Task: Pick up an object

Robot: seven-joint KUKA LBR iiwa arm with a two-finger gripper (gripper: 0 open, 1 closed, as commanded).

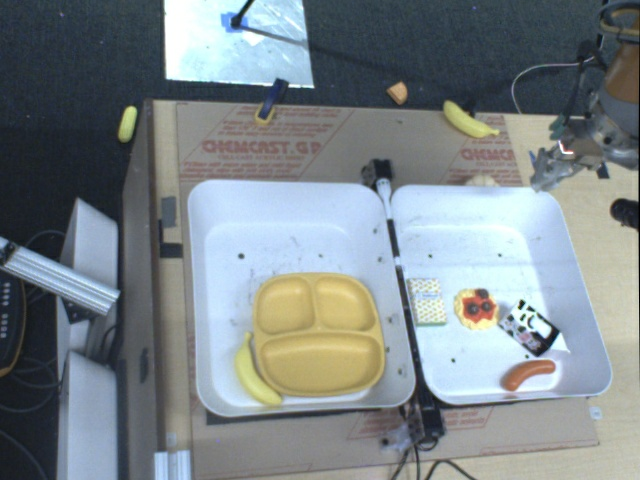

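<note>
Tool (pixel 553 165) at two o'clock, just off the far corner of the right bin (pixel 575 258), nothing seen in its grasp; released or clenched, impossible to tell. Candidates low in that bin, around five o'clock from its middle: checkered block (pixel 428 301), yellow-and-red toy (pixel 476 308), black-and-white piece (pixel 527 328), orange sausage (pixel 528 373). Best to choose the checkered block: well apart from its neighbours, though near the bin wall at nine o'clock. Better to travel toward seven o'clock first, then descend straight down, centred over the block. Worth avoiding the sausage, lying close to the near wall at six o'clock and likely to roll.
</note>
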